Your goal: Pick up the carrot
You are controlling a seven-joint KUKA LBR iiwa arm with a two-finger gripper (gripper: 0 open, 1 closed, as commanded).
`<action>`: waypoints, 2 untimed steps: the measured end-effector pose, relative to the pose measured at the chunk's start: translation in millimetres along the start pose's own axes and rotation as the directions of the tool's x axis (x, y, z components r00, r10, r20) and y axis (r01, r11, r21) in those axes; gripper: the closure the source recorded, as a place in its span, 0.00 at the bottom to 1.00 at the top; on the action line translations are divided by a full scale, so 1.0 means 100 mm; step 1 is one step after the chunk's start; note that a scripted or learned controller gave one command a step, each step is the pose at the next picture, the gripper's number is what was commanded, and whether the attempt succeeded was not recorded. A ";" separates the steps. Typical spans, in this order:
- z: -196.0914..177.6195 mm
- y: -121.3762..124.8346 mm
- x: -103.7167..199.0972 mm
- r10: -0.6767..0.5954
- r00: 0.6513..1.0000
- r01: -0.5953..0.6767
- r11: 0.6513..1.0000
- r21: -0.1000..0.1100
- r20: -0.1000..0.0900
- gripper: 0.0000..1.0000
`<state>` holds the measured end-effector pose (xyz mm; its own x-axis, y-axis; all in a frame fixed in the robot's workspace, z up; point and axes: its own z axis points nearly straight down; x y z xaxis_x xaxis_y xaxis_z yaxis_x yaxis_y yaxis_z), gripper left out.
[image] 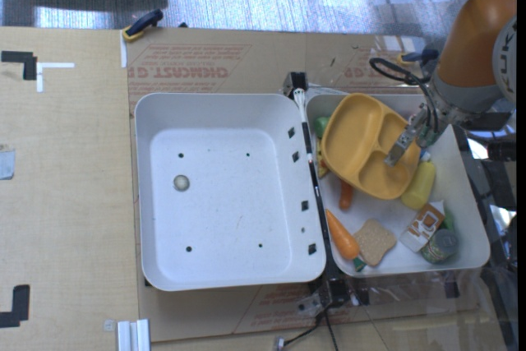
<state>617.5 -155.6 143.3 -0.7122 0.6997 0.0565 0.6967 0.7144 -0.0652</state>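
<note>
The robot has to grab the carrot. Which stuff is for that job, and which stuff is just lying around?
For the job:
- the carrot, lying in the right bin near its left wall
- the gripper, hanging over the yellow plate

Just lying around:
- the yellow plate
- the slice of bread
- the yellow bottle
- the tin can
- the small carton
- the left bin

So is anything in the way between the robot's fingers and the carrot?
Yes. The gripper hovers over the yellow divided plastic plate, which lies tilted between it and the orange carrot. The carrot itself lies uncovered by the right white bin's left wall, beside a bread slice.
</note>
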 end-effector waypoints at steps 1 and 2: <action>-0.07 -0.01 0.01 -0.003 1.000 0.003 1.000 0.004 0.000 1.00; -0.15 -0.02 0.01 -0.007 1.000 0.007 1.000 0.006 0.000 1.00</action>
<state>616.9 -155.8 158.5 -0.7168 0.6949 0.0569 0.6914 0.7190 -0.0708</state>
